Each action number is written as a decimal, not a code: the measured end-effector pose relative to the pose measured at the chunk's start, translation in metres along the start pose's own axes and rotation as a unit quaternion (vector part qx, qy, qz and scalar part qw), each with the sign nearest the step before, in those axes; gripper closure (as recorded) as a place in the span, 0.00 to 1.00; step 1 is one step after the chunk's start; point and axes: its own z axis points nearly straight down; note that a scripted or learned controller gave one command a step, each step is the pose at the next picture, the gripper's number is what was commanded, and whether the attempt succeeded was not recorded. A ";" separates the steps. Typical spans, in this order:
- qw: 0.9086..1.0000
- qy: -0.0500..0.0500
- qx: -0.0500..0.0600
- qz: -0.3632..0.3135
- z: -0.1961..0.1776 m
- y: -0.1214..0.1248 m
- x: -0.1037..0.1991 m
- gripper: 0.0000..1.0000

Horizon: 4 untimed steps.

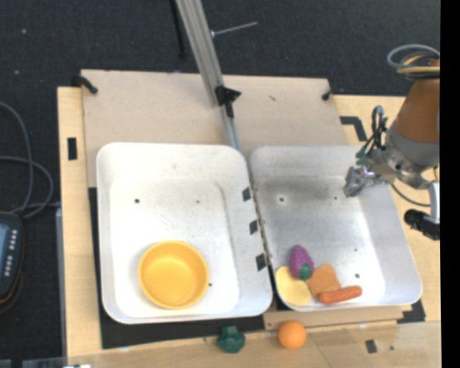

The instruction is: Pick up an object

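In the right bin, several small toy foods lie bunched at the near edge: a purple piece, an orange-brown piece, a pale yellow disc and a red-orange carrot shape. A yellow bowl rests in the left bin, near its front. My gripper hangs over the far right part of the right bin, well away from the toy foods. Nothing shows between its fingers.
An orange ball and a dark green object lie on the bench in front of the bins. A metal pole slants up from between the bins at the back. A handheld pendant sits at the far left.
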 end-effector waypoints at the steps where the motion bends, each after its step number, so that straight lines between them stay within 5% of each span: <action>1: 1.000 -0.001 0.000 -0.001 -0.060 0.005 -0.008 1.00; 2: 1.000 0.000 0.001 -0.001 -0.086 0.006 -0.009 1.00; 4: 1.000 0.001 0.003 -0.002 -0.072 0.027 0.097 1.00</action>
